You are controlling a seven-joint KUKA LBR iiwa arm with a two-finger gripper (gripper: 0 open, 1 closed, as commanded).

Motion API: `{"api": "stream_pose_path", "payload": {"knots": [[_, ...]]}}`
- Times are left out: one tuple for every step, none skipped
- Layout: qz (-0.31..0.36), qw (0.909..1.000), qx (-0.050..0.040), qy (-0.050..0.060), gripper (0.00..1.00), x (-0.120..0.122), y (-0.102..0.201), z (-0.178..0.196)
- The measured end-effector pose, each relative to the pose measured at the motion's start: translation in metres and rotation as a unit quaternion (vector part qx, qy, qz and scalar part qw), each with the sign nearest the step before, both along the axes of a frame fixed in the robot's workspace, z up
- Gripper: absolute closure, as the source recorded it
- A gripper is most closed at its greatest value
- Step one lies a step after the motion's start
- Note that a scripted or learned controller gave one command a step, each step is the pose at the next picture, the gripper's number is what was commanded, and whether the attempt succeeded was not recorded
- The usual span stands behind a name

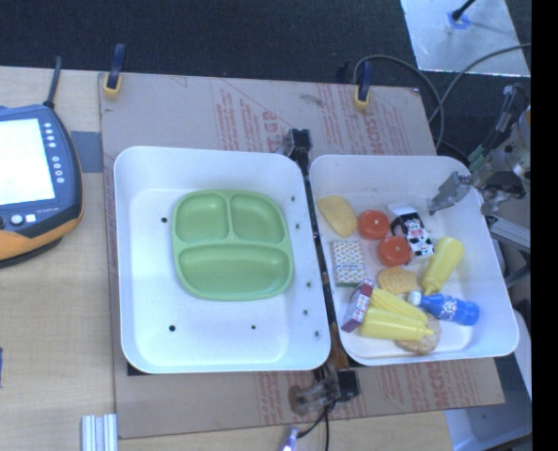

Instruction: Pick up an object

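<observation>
Gripper (448, 195) hangs over the right bin's (504, 332) upper right rim, nothing between its fingers; whether they stand wide or narrow I cannot tell. Arm enters from the right, reaching leftward. Nearest toys lie down-left: yellow bottle (442, 264), long axis near upright, then cow-patterned block (411, 232).

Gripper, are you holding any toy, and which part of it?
Nothing is held. The gripper hovers over the right bin's upper right corner, with no toy between it.
</observation>
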State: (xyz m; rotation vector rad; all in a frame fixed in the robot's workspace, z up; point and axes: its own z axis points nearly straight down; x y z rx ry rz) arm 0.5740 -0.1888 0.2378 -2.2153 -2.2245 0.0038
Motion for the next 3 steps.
{"api": "stream_pose_path", "payload": {"knots": [[0.001,1.0,-0.0002,0.002,0.0,0.034,0.027,-0.057],[0.001,1.0,-0.0039,-0.008,0.0,0.036,0.065,-0.127],[0.002,0.9998,-0.0069,-0.016,0.0,0.061,0.077,-0.133]]}}
